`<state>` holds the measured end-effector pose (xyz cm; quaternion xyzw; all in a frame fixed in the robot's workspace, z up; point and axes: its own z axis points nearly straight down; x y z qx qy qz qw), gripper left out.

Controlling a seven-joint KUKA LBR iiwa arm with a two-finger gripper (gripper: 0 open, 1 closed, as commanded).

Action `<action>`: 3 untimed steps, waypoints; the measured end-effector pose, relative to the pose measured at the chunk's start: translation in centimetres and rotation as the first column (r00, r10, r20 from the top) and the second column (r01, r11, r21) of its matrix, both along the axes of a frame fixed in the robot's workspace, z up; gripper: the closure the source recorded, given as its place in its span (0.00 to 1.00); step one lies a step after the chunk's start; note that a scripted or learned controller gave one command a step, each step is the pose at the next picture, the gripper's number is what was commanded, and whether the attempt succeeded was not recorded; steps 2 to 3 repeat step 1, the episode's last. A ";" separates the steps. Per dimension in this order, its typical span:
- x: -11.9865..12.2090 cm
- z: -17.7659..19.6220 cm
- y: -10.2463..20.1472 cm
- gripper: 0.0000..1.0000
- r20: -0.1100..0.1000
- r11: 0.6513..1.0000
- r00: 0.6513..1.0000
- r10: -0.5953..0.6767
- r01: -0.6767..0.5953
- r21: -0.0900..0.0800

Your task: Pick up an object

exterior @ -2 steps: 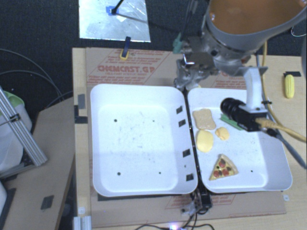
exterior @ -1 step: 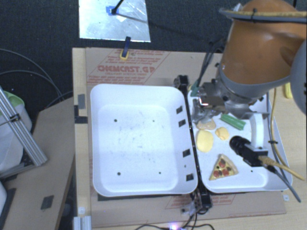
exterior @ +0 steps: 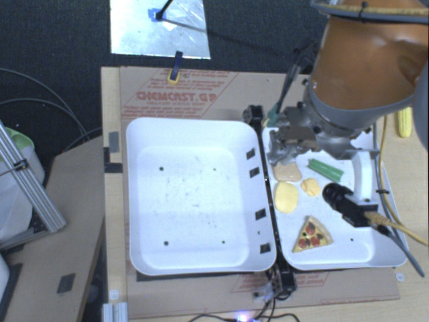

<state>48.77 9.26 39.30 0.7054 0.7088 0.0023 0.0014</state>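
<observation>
A bulbous, glossy orange arm housing [exterior: 369, 45] with a thin dark rim sits above a grey metal wrist [exterior: 328, 123] trailing dark cables.

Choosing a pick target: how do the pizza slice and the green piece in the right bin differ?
The pizza slice is a triangle, orange with red dots; the green piece is a plain slim bar. The slice lies near the bin's front, away from the arm; the bar lies farther back, beside the gripper. Both lie flat in the right bin.
</observation>
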 end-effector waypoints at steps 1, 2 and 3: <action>0.1 1.1 0.0 1.00 0.003 1.000 1.000 0.004 -0.004 0.001; 0.1 1.1 0.0 1.00 0.003 1.000 1.000 0.004 -0.004 0.001; 0.1 1.1 0.0 1.00 0.003 1.000 1.000 0.004 -0.004 0.001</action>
